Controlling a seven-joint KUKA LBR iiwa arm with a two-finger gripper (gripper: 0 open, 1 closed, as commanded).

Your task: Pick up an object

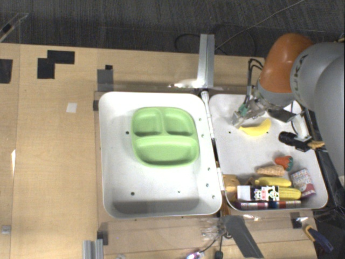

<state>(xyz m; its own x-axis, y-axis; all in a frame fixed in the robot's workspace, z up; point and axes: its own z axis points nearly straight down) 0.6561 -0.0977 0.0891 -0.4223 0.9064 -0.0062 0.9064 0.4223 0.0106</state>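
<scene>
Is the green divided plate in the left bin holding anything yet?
Empty. The green divided plate sits flat in the left bin, and all three compartments show bare green.

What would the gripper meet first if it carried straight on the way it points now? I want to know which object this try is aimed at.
Most likely the yellow banana. The gripper points down and left into the right bin, its tip at the banana's upper left edge. Depth is unclear from above, so it might instead meet bare bin floor just beside it.

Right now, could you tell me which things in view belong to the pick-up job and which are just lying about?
Job in hand:
- gripper, low in the right bin
- yellow banana, just beside it

Lying about:
- green divided plate in the left bin
- carrot
- clutter of small items at the right bin's near edge
</scene>
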